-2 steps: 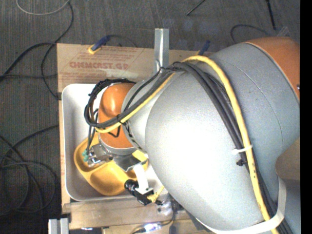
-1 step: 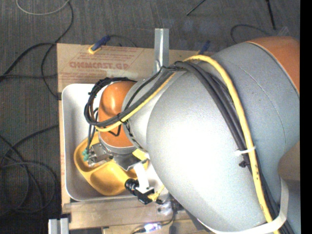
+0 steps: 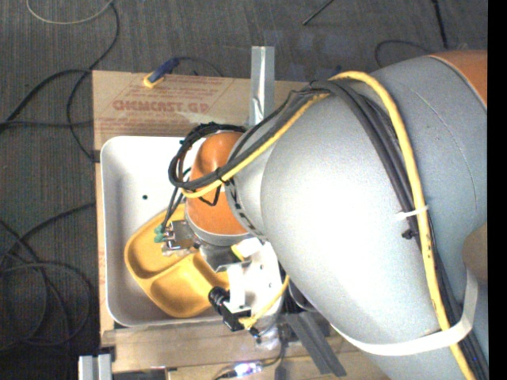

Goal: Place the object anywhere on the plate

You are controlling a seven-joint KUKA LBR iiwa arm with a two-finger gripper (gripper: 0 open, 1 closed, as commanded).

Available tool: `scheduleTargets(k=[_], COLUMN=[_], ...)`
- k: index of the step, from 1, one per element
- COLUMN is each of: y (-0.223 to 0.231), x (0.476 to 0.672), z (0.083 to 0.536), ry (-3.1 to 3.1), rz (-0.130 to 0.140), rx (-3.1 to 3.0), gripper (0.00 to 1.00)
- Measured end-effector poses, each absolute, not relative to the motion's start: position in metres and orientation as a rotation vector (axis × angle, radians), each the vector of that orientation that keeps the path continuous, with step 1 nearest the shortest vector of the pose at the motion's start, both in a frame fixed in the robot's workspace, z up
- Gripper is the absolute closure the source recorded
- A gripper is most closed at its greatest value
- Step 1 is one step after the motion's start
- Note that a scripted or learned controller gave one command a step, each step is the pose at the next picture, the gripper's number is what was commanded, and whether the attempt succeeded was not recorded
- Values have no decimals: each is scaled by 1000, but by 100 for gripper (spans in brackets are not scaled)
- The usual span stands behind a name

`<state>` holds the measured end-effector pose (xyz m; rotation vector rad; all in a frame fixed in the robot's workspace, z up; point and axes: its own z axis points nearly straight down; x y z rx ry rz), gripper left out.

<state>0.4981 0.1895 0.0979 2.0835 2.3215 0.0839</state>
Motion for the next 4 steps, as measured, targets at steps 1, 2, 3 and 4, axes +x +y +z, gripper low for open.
scheduleTargets(k=[1, 2, 3, 4], y=[106, 155, 139, 198], x=[483, 486, 536, 487], z=[141, 89, 89, 179], ry=[2151, 1920, 1955, 2492], rz=[-17, -7, 8, -16], rx=[2292, 2478, 2484, 1914], gripper=[100, 100, 100, 100])
